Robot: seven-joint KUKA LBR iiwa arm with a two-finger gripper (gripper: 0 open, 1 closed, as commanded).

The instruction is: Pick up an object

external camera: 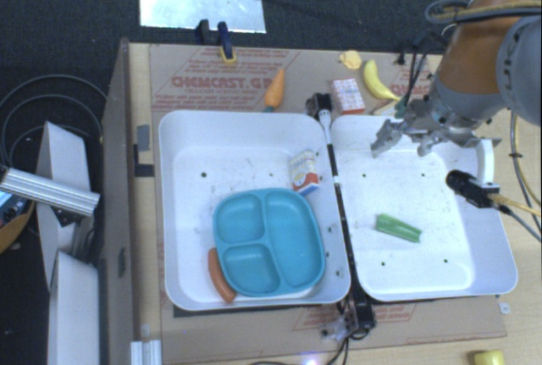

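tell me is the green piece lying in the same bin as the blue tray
No, the green piece lies in the right bin, while the blue tray sits in the left bin.

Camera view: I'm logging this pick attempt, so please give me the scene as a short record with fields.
left bin: blue three-compartment plastic tray; orange sausage-shaped toy at the tray's lower left; small white printed carton above the tray
right bin: green stick-shaped piece
gripper: over the right bin's upper part, nothing between its fingers
behind bins: yellow toy banana, orange toy carrot
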